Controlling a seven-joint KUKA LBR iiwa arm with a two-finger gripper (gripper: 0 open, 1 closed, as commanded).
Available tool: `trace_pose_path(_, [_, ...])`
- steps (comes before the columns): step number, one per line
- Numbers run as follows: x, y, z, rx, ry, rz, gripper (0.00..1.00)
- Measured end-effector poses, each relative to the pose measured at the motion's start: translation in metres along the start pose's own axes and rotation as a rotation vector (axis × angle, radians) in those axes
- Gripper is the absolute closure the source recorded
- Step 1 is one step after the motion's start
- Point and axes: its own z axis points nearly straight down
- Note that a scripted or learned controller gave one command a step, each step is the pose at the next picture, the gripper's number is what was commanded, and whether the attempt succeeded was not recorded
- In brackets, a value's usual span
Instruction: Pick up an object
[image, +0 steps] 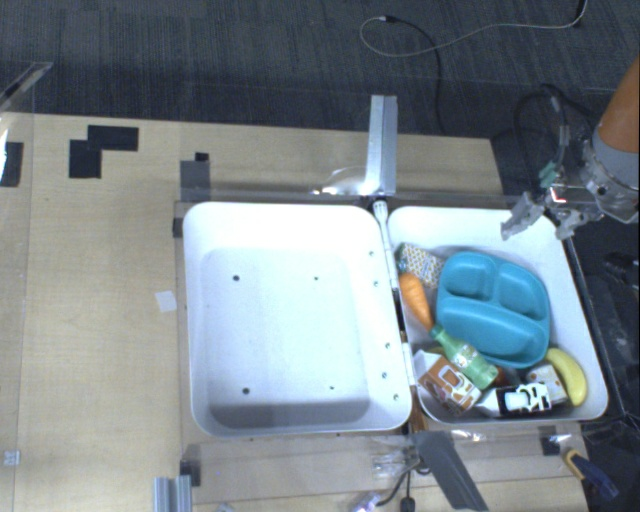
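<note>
My gripper (541, 221) hangs over the far right corner of the right bin (468, 231), open, with nothing between its fingers. Below it in that bin lies a blue divided plate (495, 305). An orange carrot (415, 300) rests along the plate's left side, with a patterned packet (421, 262) just beyond it. Toward the near edge lie a green bottle (466, 359), a brown snack packet (447, 386), a black-and-white carton (527, 399) and a yellow banana (569, 376). The gripper is apart from all of them.
The left bin (290, 320) sits beside the right one, a metal divider post (383, 150) rising behind their shared wall. Cables (540, 115) trail behind the arm at the upper right. The wooden bench (90, 300) stretches off to the left.
</note>
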Motion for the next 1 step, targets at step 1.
trace_pose_path(1, [0.0634,0.0518,0.1122,0.0,0.001,-0.041,0.0])
